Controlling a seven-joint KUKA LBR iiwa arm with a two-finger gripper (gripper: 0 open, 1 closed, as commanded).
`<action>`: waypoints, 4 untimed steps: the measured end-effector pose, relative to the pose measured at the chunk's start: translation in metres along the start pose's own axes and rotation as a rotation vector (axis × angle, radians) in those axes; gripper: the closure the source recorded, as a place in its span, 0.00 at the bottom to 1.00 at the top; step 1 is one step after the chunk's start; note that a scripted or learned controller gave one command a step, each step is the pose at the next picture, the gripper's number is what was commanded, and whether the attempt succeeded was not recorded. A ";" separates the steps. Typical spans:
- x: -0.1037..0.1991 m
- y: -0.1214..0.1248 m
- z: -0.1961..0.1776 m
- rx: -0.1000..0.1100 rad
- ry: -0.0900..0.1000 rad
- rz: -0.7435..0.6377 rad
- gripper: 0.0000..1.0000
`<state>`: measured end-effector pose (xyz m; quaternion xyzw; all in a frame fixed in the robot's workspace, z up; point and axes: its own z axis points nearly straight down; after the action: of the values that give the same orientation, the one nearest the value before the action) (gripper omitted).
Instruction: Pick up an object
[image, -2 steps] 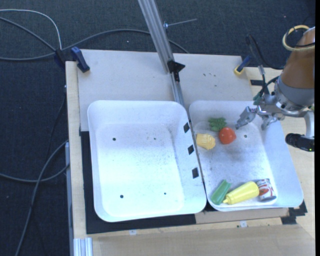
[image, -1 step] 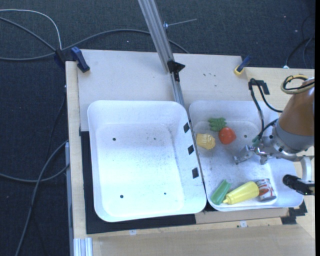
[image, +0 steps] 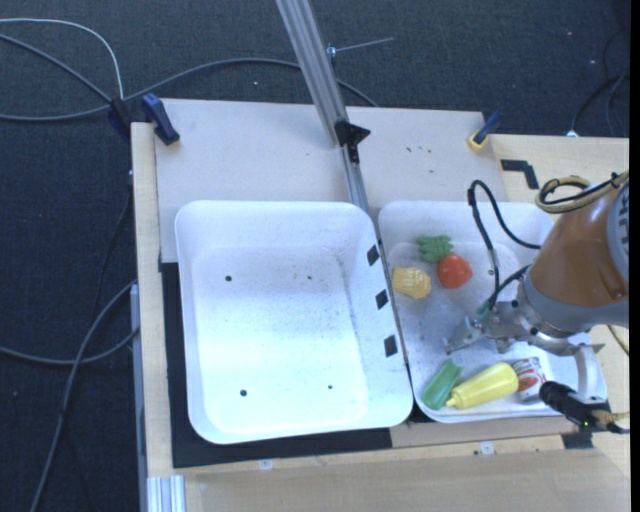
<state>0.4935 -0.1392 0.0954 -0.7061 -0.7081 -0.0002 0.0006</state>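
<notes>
Where the arm (image: 585, 265) crosses the right bin (image: 400, 225), you cannot tell the gripper's (image: 468, 335) state; near it, the yellow bottle (image: 485, 386) partly hides a red-white item (image: 530, 378).

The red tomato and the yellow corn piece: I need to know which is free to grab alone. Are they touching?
Apart. The camera view shows a strip of white bin floor between the red tomato and the yellow corn piece.
</notes>
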 end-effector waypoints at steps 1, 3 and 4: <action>0.036 0.000 0.000 0.000 0.000 0.000 0.00; 0.046 0.000 0.000 -0.001 0.000 0.002 0.00; 0.045 0.000 0.000 -0.001 -0.001 0.003 0.00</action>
<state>0.4936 -0.0944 0.0956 -0.7071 -0.7071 -0.0002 -0.0001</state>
